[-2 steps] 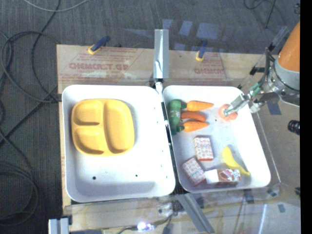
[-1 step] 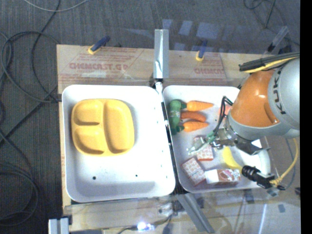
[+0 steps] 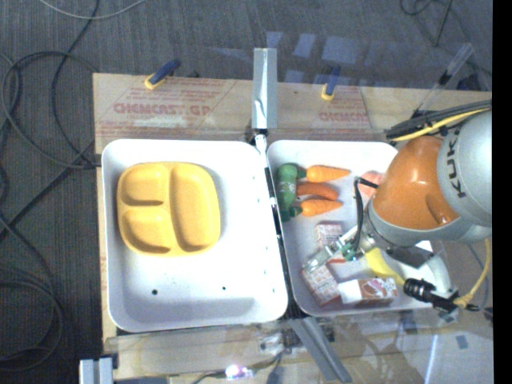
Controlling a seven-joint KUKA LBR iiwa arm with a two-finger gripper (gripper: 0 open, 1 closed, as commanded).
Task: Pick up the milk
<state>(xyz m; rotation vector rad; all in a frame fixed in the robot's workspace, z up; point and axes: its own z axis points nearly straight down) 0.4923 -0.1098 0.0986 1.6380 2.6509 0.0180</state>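
Jaws: state not readable. My gripper (image 3: 350, 249) sits under my own wrist, and the orange band (image 3: 404, 190) and grey housing cover most of it, so I cannot tell whether the jaws are wide, narrow or around anything.

Position: the gripper is low over the right bin (image 3: 336, 146), in the lower middle of that bin, right of centre in the frame. My arm enters from the right edge and covers the bin's right side.

Milk (image 3: 366, 290): I take it to be the white carton with red-brown print lying flat near the bin's lower rim, lower right of the frame. It is just below and right of the gripper. I see no contact between the two.

Near it:
- a checked, printed box (image 3: 320, 280) just left of the carton, touching or nearly so
- a yellow piece (image 3: 381, 262) just above the carton, partly beneath my wrist
- a small pink-patterned packet (image 3: 329, 232) just upper left of the gripper

Upper part of the right bin: three carrots (image 3: 320, 190) lie stacked in a column, tips toward the right, with a green vegetable (image 3: 286, 184) along the left wall beside them.

Left bin (image 3: 112, 238): holds a yellow divided plate (image 3: 170, 206) in its upper left part.

Both bins rest side by side on the tabletop (image 3: 160, 106), a brown board with red lettering. Dark cables (image 3: 48, 174) run across the floor at left.
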